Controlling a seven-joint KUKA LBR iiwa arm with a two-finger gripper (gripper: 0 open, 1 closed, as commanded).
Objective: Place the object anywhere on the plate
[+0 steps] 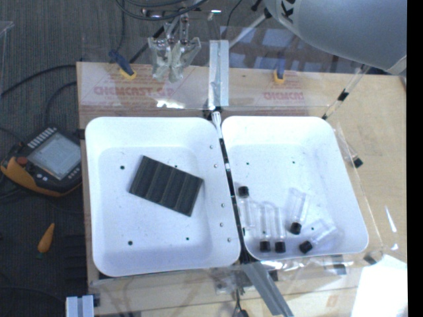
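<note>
Vials (277, 220), clear with black caps, lie in a loose cluster in the right bin (344, 177), well below the hand (173, 58) in the view and off to its right. None on the plate. Plate (165, 185), dark and ribbed, lies flat and slightly skewed in the left bin (99, 197), almost straight below the hand, well apart from it. Hand hangs past the bins' far edge, over the bench (383, 131); spread or pressed together, cannot tell. Pendant (49, 160) lies off the bench, below-left of the hand.
</note>
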